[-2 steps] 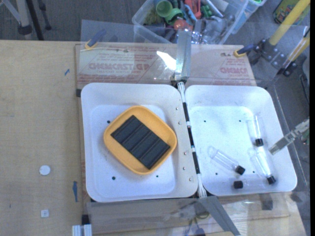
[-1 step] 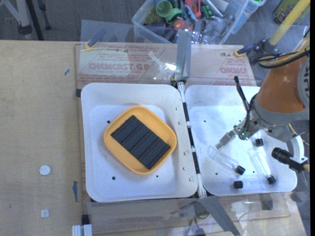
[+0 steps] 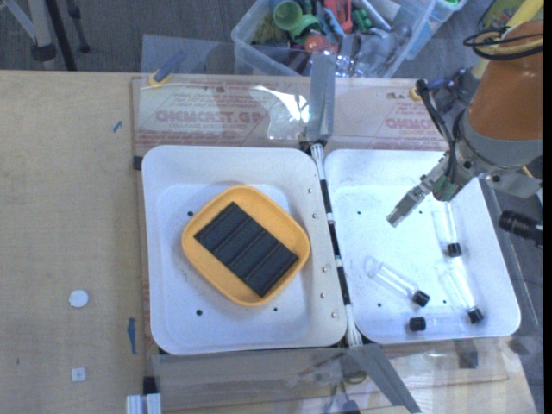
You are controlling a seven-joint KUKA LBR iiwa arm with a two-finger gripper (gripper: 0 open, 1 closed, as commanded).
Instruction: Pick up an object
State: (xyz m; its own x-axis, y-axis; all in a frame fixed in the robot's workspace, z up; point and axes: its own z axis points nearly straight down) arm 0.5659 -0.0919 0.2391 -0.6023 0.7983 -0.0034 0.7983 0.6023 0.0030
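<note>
- The grey two-finger gripper (image 3: 405, 210) hangs over the right white bin (image 3: 371, 175); I cannot tell its state.
- Clear plastic tubes with black caps (image 3: 398, 281) lie below it.
- A yellow square dish with dark slats (image 3: 245, 245) sits in the left white bin (image 3: 164, 231).

Both bins (image 3: 164, 231) were white, on a pale wooden surface (image 3: 60, 188). The left one held a yellow-orange tray (image 3: 200, 261) with dark grey ribbed panels; the right held clear tubes (image 3: 446, 225) with black caps. The arm (image 3: 509, 84) bore an orange band.

The arm reaches in from the right, its orange band at the upper right corner. The gripper (image 3: 405, 210) slants down-left from the grey wrist, holding nothing visible.
</note>
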